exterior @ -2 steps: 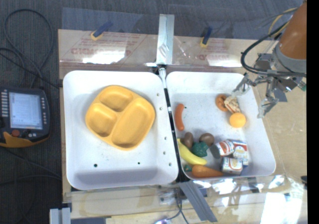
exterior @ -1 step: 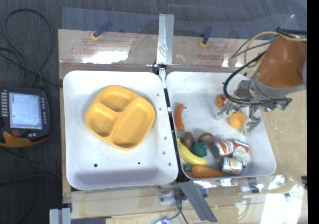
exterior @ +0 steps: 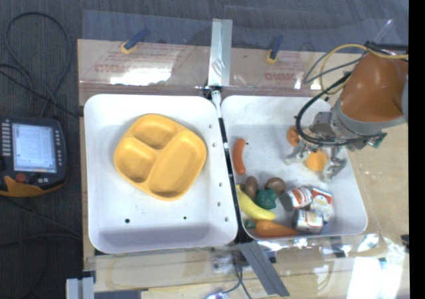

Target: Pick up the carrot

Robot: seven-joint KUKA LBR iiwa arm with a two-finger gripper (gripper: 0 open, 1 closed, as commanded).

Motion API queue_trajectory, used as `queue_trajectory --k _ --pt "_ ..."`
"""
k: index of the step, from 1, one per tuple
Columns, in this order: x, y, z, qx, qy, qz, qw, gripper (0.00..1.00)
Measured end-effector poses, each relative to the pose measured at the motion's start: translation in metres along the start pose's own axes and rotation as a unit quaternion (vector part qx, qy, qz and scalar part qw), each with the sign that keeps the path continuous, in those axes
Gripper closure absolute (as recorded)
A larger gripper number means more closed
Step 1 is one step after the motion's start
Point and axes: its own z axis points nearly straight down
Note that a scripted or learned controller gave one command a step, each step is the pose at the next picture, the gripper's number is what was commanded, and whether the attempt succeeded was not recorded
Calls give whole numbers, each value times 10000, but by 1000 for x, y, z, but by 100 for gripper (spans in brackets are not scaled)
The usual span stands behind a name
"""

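One carrot (exterior: pixel 275 229) lay at the right bin's (exterior: pixel 345 221) near edge beside the banana (exterior: pixel 253 207), well apart from the pincer (exterior: pixel 316 158), which was spread wide around an orange fruit (exterior: pixel 316 160); best approach looked like lifting clear, then closing across the carrot's width.

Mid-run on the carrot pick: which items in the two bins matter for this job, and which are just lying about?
Belongs to the job:
carrot, at the right bin's near edge
end effector, over an orange item farther back
right bin

Lying about:
yellow divided plate in the left bin
banana
sausage
green vegetable
small cans
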Motion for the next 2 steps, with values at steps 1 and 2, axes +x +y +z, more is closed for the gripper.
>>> queue_trajectory --k 1,2 --pt "-3 -2 -12 37 -11 -9 10000 100" --pt "-47 35 -107 22 11 18 10000 100"
